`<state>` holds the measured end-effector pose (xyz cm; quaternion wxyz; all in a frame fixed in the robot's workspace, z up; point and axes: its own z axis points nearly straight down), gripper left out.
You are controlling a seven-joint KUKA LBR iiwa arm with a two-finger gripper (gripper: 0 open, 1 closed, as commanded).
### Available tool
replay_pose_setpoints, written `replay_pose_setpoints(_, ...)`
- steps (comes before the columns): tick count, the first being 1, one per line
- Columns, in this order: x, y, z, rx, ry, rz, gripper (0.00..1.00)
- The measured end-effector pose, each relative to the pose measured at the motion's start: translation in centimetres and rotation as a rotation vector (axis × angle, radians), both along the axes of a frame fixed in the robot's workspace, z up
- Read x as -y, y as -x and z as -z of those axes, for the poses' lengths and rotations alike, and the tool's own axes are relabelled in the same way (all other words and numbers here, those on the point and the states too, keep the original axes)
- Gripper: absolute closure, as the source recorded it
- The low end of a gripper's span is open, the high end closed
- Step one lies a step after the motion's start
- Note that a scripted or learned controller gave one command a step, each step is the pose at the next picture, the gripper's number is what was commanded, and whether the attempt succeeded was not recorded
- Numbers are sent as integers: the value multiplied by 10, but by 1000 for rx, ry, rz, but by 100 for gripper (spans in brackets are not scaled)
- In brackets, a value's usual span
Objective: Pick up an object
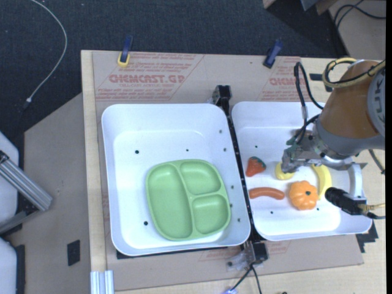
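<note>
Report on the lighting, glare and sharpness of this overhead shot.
Camera view: even, soft light; mild glare washes out the two white plastic bins' floors; the green divided plastic plate casts hardly any shadow; focus is slightly soft throughout; the grey arm's pincer shades the yellow toy banana.

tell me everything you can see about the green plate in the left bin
The green plate is a pale green tray with rounded corners, plastic by its look, split by raised ridges into three compartments: one long section along its left side and two smaller ones on its right. It lies flat and right side up on the floor of the left bin, toward the near right corner, turned slightly askew to the bin's walls. Nothing lies in its compartments, and it touches only the bin floor.
</note>
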<state>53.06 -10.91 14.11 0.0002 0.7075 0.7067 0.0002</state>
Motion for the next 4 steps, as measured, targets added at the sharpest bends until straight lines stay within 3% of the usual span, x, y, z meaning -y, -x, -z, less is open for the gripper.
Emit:
replay_pose_setpoints(2,8,0,-103,6,2,-2,100)
replay_pose_setpoints(4,-93,-26,-92,1,0,-7,100)
